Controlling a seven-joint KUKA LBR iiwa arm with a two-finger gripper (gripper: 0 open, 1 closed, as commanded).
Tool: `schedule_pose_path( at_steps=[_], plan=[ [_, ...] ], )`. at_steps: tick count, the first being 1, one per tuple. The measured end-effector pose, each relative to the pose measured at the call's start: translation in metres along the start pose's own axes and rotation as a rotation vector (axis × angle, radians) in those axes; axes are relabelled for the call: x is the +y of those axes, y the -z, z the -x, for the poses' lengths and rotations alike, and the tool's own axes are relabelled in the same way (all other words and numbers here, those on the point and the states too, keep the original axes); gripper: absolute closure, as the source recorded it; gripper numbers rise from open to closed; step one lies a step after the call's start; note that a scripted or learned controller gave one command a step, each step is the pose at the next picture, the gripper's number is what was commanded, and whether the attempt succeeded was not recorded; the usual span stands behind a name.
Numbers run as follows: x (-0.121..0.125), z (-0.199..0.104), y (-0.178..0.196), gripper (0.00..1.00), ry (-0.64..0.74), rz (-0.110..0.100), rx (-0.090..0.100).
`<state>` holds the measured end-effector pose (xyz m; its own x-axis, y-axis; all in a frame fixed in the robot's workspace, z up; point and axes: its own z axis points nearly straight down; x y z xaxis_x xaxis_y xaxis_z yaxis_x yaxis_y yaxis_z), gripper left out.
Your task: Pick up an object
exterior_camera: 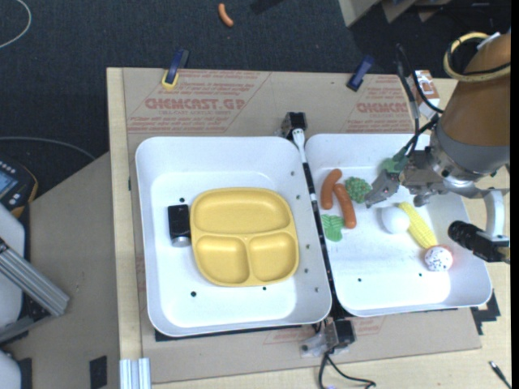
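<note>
The gripper (395, 193), fingers spread and grasping nothing, hung over the right bin (357, 286); the white egg (394, 219) lay just at its six o'clock, beside the corn (421, 226).

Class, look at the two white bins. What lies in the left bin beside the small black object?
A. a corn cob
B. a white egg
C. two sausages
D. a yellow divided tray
D: the yellow divided tray sits in the left bin next to the small black object.
</note>
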<state>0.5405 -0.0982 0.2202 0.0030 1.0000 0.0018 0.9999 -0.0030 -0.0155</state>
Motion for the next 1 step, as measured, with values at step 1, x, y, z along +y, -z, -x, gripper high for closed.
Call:
schedule_pose_path(
  at_steps=[1],
  plan=[
    [0.0026,-0.0003,0.0069,0.00,0.003,0.014,-0.001]
  ],
)
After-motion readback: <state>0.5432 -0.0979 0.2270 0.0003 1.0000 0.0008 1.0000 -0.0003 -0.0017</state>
